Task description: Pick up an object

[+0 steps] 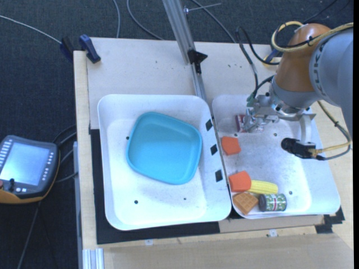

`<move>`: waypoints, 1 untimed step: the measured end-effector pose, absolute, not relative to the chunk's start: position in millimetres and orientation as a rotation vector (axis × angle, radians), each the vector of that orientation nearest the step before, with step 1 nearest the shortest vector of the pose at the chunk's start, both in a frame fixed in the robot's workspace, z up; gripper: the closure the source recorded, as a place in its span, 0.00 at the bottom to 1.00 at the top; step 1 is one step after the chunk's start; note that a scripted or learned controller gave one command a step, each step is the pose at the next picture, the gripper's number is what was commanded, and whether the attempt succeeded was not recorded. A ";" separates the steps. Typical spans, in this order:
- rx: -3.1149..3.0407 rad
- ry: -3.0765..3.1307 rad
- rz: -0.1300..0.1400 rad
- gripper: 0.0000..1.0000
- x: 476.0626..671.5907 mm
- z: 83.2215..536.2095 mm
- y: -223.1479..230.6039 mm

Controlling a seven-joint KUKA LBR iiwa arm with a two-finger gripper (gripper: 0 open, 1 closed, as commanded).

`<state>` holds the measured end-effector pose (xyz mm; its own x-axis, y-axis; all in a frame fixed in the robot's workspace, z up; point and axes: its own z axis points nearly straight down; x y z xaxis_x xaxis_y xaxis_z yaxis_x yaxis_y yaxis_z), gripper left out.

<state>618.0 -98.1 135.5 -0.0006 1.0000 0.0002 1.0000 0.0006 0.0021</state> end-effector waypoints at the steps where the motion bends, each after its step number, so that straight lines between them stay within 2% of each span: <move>1: 2.218 2.218 0.006 1.00 612.0 194.4 -102.7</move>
<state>612.0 -102.7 194.4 0.0001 1.0000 -0.0006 1.0000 -0.0001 0.0057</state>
